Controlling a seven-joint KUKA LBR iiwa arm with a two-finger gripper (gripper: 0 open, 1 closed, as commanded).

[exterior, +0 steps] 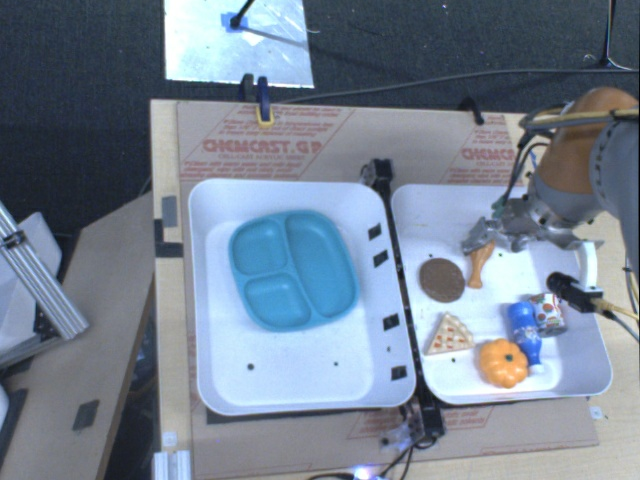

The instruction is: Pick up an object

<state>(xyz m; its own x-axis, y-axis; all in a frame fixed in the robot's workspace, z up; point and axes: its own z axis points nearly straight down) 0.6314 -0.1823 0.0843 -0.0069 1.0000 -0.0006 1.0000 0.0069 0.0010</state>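
You're early in the pick: gripper (483, 236) sits low at 12 o'clock in the right bin (600, 373), touching the tan stick (481, 265) w/ nothing visibly gripped, can't tell jaw gap, so grasp & lift remain.

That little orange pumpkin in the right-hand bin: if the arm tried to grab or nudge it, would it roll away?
Probably somewhat. The pumpkin looks rounded and glossy, so it may roll or slip from a pinch. It looks like a small toy, so likely light and stiff. The blue bottle lies right beside it, which might block rolling that way.
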